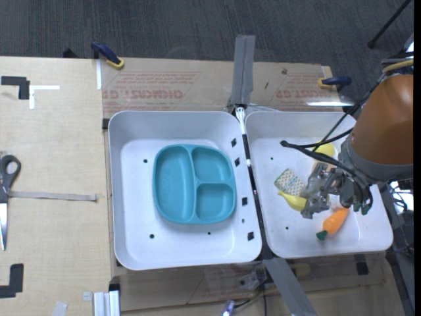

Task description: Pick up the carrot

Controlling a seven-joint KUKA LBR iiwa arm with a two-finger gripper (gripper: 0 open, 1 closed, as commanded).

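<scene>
The carrot (333, 222) lies in the right bin (375, 242), just beside the gripper (322, 199), whose open-or-shut state cannot be told. It looks light, stiff and smooth; its thick orange middle seems the safest hold.

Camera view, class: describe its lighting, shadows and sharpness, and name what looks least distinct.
Camera view: even, soft overhead light; the white bins look bright with no harsh glare; faint shadow lies beneath the teal plate; the carrot is reasonably sharp; the gripper is a dark, cluttered tangle, its details hard to separate; the yellow item beside it is partly hidden.
</scene>
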